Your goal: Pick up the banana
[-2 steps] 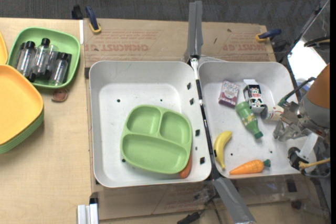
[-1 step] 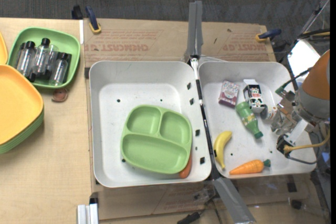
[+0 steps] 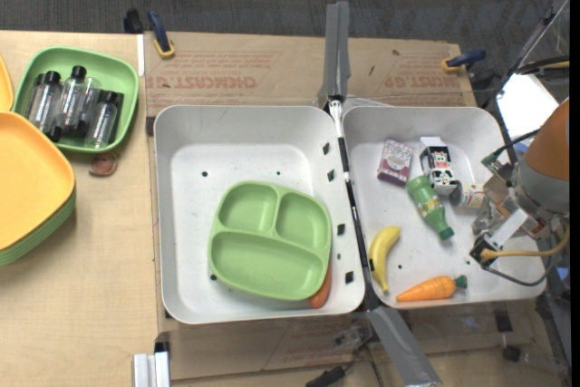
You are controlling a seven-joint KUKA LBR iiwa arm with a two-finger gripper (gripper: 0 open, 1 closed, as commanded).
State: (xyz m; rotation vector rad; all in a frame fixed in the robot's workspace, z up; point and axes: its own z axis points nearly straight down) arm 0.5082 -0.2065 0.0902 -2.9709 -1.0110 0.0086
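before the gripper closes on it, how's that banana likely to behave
The banana lies flat on its curved side in the right bin, so it may pivot or slide if nudged. It looks smooth and glossy, probably a light toy, and could slip. The carrot sits near its lower tip.

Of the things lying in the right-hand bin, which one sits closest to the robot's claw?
The carrot, orange with a green tip, lying along the bin's near edge. It is just left of the gripper; the banana lies farther left.
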